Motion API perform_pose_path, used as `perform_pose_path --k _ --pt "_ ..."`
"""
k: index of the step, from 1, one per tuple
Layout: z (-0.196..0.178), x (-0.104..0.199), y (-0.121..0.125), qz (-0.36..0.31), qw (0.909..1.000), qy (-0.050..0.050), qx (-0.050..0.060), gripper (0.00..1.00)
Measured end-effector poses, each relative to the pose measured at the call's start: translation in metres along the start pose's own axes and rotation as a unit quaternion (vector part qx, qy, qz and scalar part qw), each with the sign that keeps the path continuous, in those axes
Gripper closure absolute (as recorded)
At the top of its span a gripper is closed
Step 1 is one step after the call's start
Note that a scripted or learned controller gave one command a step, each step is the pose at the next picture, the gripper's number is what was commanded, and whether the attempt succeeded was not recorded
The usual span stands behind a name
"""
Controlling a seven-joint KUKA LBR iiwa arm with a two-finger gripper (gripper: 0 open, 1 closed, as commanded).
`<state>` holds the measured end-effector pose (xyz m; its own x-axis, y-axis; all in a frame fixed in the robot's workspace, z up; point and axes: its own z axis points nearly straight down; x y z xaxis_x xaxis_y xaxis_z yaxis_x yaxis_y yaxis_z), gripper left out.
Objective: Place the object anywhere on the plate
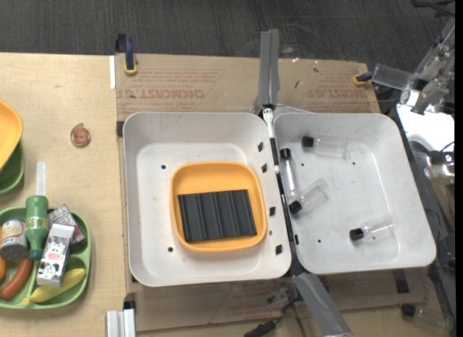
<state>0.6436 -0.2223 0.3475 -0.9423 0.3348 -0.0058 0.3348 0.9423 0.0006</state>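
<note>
Dark grey carpet lies behind the bench, and brown cardboard [239,82] sits under both bins. At the far right edge, the gripper [432,82] is up beside the top corner of the right bin [416,184], mixed in with shiny metal parts, and I cannot tell if it is wide or narrow or holding anything. Just below it, the right bin holds clear vials with black caps: one [325,145] near the top, one [307,197] in the middle, one [371,231] low down, and one [286,171] along the left wall. They lie apart with lots of bare white floor between them. The left bin [145,205] touches the right bin at the middle. In it sits the yellow plate [217,173], with white floor all around its rim. The block [216,214], dark and ribbed, lies flat in the middle of the plate, well apart from the gripper, across both bins. Red letters on the cardboard are printed upside down and look like CHEMCAST [170,91]. Far left, a green tray [76,281] holds toy food and a green bottle [36,223].
</note>
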Motion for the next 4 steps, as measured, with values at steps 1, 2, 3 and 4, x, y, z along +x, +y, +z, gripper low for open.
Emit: perform_pose_path --k 1,2,3,4 --pt "0.000 0.000 0.000 0.000 1.0000 0.000 0.000 0.00" --pt "0.058 -0.007 0.003 -0.191 0.9815 0.001 -0.001 0.00" --pt "0.009 -0.015 0.006 -0.314 0.9493 -0.001 -0.001 0.00" --pt "0.030 0.006 -0.001 -0.486 0.8741 0.001 -0.002 0.00"
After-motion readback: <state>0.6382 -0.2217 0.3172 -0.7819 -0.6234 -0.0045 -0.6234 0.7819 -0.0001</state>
